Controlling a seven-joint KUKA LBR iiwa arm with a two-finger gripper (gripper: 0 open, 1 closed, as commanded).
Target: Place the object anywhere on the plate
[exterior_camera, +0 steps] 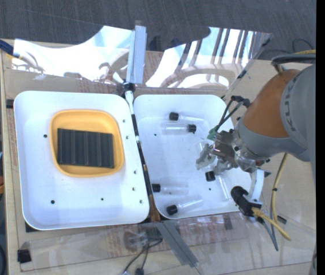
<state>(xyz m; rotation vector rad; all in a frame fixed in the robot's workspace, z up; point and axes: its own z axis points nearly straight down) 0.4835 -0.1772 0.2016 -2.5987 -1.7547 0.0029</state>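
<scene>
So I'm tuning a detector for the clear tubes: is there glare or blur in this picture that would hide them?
Camera view: strong glare on the reflective sheet behind the bins; the right bin is brightly lit, so the clear tubes nearly vanish against white, with mainly their black caps standing out; the gripper looks slightly soft; the yellow plate is sharp.

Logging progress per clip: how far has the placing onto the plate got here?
Done: nothing visibly placed; the yellow plate in the left bin carries just its dark ribbed insert. In hand: the gripper is low in the right bin among clear, black-capped tubes; a grasp can't be confirmed. Left: securing a tube, carrying it over, setting it down.
</scene>
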